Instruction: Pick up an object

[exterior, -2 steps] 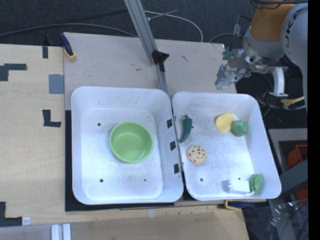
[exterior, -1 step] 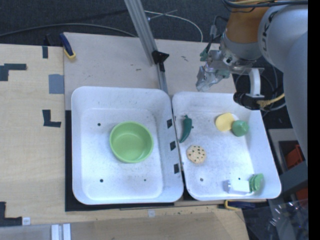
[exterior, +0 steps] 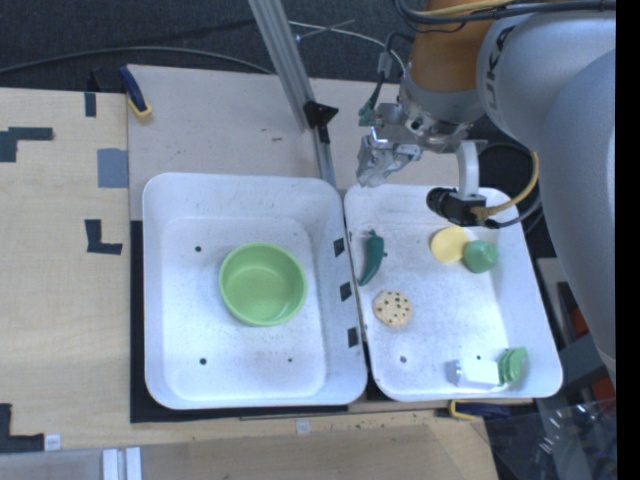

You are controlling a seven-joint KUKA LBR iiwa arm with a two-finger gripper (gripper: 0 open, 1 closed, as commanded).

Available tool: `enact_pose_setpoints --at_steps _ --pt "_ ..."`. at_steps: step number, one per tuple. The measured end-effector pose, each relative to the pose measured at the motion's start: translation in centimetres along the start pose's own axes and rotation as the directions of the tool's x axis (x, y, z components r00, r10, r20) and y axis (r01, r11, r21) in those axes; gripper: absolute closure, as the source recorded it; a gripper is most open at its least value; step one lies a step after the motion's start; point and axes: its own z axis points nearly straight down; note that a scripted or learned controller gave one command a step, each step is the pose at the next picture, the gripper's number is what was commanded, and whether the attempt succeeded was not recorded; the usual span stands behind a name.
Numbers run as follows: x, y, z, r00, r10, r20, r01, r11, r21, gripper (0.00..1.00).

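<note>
A: Gripper (exterior: 372, 173) sits over the far edge of the right bin (exterior: 520, 298), near its far-left corner. Can't tell its opening; nothing seen in it.

B: Target?

A: Likely the green pepper (exterior: 372, 256), just inside the left edge, close below the tool. Come straight down and close across its narrow width.

B: Room?

A: Tight on the left wall. Cookie (exterior: 392, 309) is nearby; the yellow piece (exterior: 448, 244) and green block (exterior: 481, 257) touch near the right edge. Green bowl (exterior: 262, 284) sits mid left bin (exterior: 170, 298).

Bowl (exterior: 262, 284) in left bin (exterior: 170, 368), cookie (exterior: 392, 308) in right bin (exterior: 530, 318)
</note>
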Motion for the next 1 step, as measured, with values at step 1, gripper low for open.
enact_pose_setpoints --at_steps 1 --pt "4.69 -0.68 0.46 1.000 0.001 0.001 -0.001 1.000 0.001 1.00"
